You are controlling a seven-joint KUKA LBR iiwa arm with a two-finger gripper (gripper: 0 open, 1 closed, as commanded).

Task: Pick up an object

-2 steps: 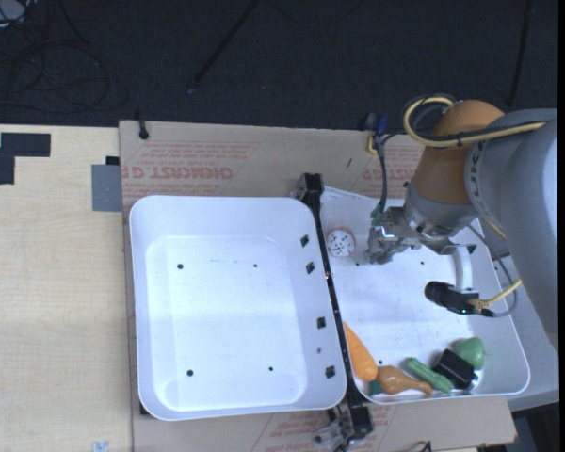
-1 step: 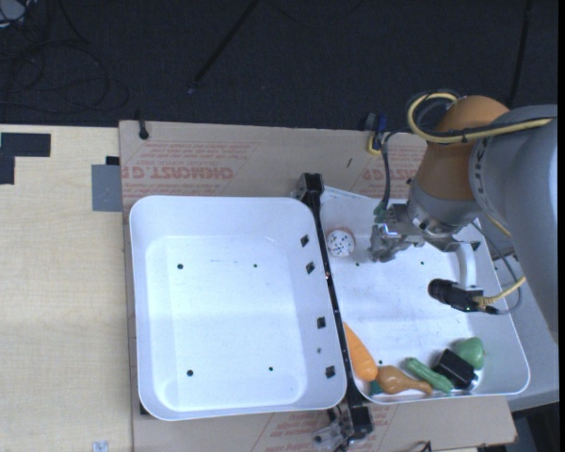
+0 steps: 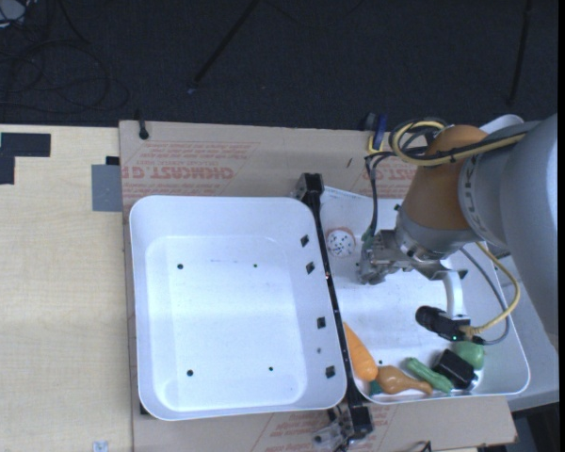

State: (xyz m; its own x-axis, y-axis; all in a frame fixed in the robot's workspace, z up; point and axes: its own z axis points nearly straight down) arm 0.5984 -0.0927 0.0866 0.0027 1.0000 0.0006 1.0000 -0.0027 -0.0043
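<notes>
My gripper (image 3: 371, 269) hangs low over the upper left part of the right bin (image 3: 518, 370). Just to its left a small white round thing with dark dots (image 3: 338, 243) lies by the bin's wall. Along the bin's front edge lie an orange carrot-shaped piece (image 3: 358, 350), a tan-orange piece (image 3: 396, 379), a long green piece (image 3: 426, 374), a black block (image 3: 455, 368) and a green lump (image 3: 469, 353). Nothing shows between the gripper and the bin floor.
The left bin (image 3: 146, 252) stands beside the right one, with a black divider rail (image 3: 326, 290) between them. The grey arm with its orange band (image 3: 447, 191) covers the right bin's back right part. Cardboard (image 3: 217, 158) lies under both bins.
</notes>
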